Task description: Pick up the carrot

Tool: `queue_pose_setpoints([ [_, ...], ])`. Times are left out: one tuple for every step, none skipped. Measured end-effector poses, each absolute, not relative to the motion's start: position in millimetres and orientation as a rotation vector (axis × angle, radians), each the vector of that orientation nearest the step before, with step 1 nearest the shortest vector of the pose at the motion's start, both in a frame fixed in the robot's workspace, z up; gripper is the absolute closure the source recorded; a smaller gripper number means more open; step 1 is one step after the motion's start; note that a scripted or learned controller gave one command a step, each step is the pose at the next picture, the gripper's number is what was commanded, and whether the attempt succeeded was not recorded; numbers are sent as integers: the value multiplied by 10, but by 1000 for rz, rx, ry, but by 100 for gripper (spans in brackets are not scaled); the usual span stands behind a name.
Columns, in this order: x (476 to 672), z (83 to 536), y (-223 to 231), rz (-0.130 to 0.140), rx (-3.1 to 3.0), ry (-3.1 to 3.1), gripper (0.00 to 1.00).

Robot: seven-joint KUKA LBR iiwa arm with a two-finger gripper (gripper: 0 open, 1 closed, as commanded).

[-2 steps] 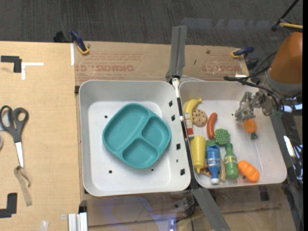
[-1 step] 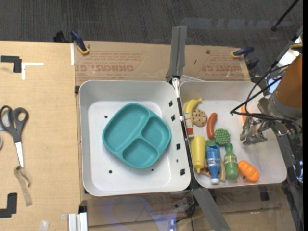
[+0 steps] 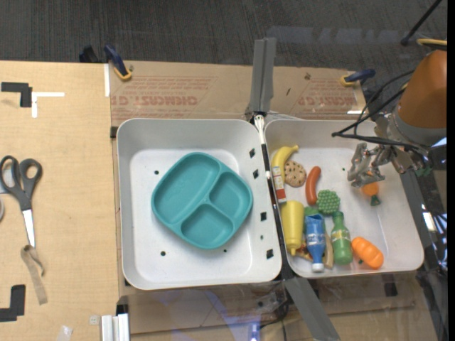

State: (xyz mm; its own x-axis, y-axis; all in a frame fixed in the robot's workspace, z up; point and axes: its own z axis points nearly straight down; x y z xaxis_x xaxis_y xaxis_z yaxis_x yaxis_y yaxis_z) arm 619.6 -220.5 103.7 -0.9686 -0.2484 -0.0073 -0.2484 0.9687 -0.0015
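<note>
- Tool point(image 3: 365, 170) hangs over the upper right part of the right bin point(image 3: 409, 212), at the end of the grey arm with its orange band point(image 3: 430, 91).
- Whether the tool is apart or together: cannot tell; the metal parts blur into one cluster.
- A small orange piece with a green tip point(image 3: 371, 189) sits right under the tool, touching or just below it; cannot tell whether it is gripped or lying on the bin floor.
- Carrot point(image 3: 368, 252) lies in the lower right corner of the right bin, orange, leafy green end toward a green bottle point(image 3: 340, 240); well apart from the tool.
- Also in the right bin: banana point(image 3: 282, 156), cookie point(image 3: 295, 172), red sausage point(image 3: 313, 184), broccoli point(image 3: 328, 202), yellow bottle point(image 3: 291, 223), blue bottle point(image 3: 315, 239).
- Left bin point(image 3: 131, 212) holds a teal divided plate point(image 3: 202, 199), three compartments, set at a tilt.
- Desk point(image 3: 57, 212): pale wood at left, scissors point(image 3: 23, 190) lying on it; cardboard sheet point(image 3: 185, 94) behind the bins, clamped at both ends.
- Room: dark carpet point(image 3: 178, 13) beyond the desk; black cables trail near the arm.
</note>
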Motion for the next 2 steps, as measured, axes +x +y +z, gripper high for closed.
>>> queue_pose_setpoints([
  [5450, 1209, -2216, 0, -567, 3087, 100],
  [5450, 1208, -2214, 0, -567, 3087, 0],
])
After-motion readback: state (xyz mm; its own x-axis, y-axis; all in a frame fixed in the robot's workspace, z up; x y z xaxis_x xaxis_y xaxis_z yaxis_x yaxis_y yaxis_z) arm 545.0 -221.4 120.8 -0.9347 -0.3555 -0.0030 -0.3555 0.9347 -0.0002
